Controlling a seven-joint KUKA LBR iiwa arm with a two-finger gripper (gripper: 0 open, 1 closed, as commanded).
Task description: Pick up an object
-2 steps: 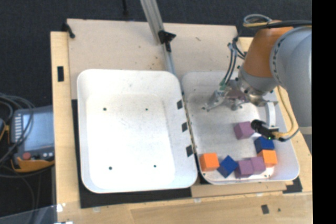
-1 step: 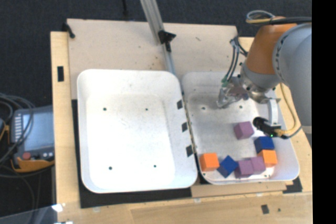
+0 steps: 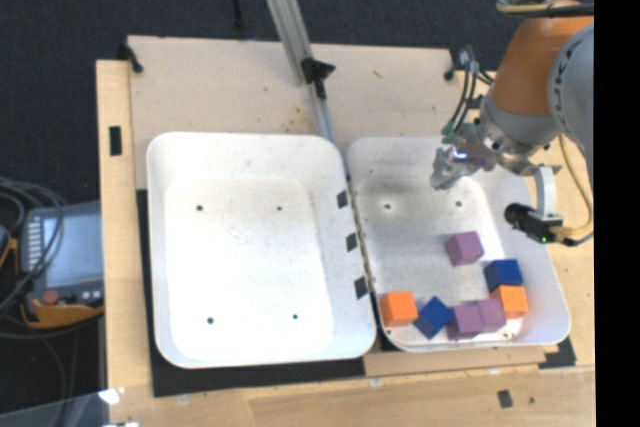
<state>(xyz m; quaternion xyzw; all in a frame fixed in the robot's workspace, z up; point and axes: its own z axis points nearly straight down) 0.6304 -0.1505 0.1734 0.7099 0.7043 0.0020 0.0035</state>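
While scanning from the left, we see the left bin on the table, then the right bin with blocks bunched at its near edge: an orange cube, a blue cube, purple blocks, a second orange cube, another blue cube. One purple cube sits apart, further up. Above the bin's far right area hangs the end effector; we cannot tell its state, and nothing shows between its tips.

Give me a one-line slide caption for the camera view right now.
End effector poised over the right bin, above a cluster of purple, blue and orange blocks at its near end.
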